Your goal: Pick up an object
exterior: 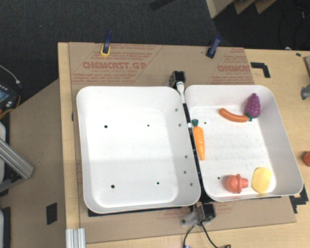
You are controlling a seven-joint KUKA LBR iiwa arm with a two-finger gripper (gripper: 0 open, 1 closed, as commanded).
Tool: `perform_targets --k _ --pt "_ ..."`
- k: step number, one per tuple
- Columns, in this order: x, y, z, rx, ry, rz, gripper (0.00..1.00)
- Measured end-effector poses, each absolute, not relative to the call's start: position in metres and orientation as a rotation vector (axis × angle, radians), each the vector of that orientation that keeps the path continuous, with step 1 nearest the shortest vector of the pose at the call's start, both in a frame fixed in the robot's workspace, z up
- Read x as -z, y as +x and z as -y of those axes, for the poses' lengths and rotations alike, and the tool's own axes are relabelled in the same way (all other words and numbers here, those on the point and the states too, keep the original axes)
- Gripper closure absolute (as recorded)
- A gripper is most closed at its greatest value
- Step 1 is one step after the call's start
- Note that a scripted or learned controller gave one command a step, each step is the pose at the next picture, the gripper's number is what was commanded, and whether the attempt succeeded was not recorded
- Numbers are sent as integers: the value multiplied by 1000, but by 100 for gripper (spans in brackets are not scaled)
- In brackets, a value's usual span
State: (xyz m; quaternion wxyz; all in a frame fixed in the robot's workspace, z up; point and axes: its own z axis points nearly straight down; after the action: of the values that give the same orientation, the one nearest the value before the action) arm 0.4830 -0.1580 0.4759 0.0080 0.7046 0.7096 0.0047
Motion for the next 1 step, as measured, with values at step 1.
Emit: perform_targets --k 1 --pt "-540 479 223 -3 2217 -2206 0"
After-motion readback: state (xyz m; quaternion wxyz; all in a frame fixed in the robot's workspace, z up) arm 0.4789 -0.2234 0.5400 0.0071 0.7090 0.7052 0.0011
